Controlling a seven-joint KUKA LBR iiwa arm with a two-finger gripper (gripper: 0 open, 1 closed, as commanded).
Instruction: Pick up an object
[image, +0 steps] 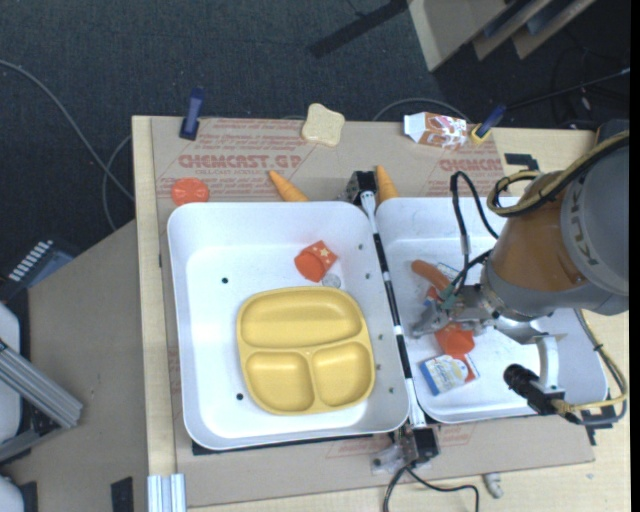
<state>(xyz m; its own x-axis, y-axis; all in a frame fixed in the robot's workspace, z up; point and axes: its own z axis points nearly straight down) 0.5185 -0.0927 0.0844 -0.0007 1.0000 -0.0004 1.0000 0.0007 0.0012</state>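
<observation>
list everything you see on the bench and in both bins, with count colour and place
bins: 2, white, side by side on the bench
divided plate: 1, yellow, left bin, middle
orange block: 1, orange-red, left bin, above the plate
orange stick: 1, orange, right bin, upper left part
red round piece: 1, red-orange, right bin, just below the gripper
small carton: 1, blue and white, right bin, lower part
toast piece: 1, tan, bench behind the bins
carrots: 2, orange, bench by the bins' back edge
red disc: 1, red, bench, back left
milk carton: 1, white and brown, bench, back right
arm: 1, grey with orange band, over right bin
gripper: 1, dark, low in right bin
</observation>
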